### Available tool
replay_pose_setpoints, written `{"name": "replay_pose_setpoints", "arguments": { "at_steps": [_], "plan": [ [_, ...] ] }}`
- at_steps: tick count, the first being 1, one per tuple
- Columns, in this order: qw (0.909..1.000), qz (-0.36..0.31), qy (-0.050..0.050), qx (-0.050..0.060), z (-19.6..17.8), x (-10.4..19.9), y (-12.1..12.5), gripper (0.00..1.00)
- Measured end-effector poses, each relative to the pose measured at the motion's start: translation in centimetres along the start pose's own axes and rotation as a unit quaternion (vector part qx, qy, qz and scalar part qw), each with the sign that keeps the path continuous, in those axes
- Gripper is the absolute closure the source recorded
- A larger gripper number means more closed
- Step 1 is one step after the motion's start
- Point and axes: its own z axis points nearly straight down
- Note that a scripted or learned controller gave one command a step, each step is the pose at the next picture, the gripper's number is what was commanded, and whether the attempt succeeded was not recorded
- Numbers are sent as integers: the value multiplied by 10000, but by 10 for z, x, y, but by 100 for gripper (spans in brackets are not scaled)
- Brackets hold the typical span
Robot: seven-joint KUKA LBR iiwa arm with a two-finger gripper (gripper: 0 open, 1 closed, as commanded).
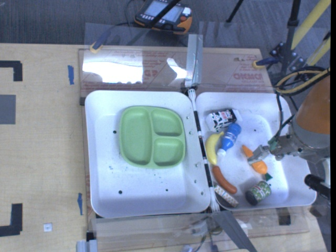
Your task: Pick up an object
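Tool (261,154) sits low in my right bin (273,114), right at the toy carrot (255,161); I cannot tell how its fingers stand or whether it grips anything.

A matt green plastic-looking tray (153,137) is seen in the bin well away from the gripper (261,154). Both white bins (100,156) appear smooth and slightly glossy. Near the gripper, a glossy blue bottle (229,137) and a smooth yellow banana (211,148) are seen.

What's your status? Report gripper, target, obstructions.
Gripper low in right white bin, at small orange carrot-shaped toy. No grasp confirmed. Green can, blue bottle close by.
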Motion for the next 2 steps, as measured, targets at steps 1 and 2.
{"name": "replay_pose_setpoints", "arguments": {
  "at_steps": [1, 2],
  "plan": [
    [9998, -209, -7, -25, 29, -14, -29, 0],
    [9998, -198, -15, -49, 18, -15, -28, 100]
  ]
}}
